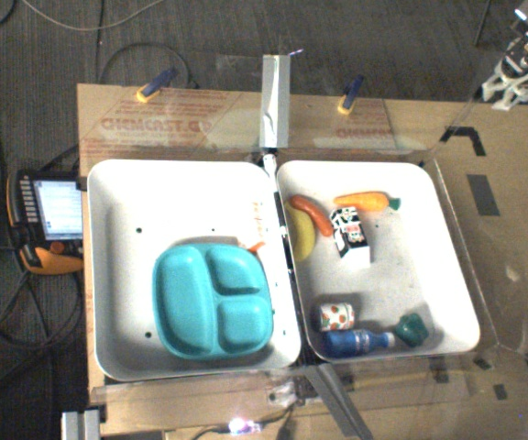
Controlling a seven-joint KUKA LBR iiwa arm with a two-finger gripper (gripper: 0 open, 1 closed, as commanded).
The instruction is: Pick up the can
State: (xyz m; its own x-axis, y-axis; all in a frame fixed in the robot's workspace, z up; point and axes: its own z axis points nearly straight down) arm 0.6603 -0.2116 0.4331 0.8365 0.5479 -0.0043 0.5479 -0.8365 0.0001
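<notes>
The can (335,316) is being seen lying on its side near the front of the right bin (447,246), just above a blue bottle (356,341) and left of a green cup (412,329). Farther back, a carrot (367,201), a banana (302,235), and a small carton (349,230) are being kept. A teal divided plate (214,301) is being held in the left bin (126,209). The hand's state cannot be told.

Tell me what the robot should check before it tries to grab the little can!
1. Can lies in the right bin: ok.
2. Space above the can free: ok.
3. Blue bottle close beside the can, may crowd the grasp: not ok.
4. Carrot and banana well apart from the can: ok.
5. Can upright or on its side: cannot tell.
</notes>
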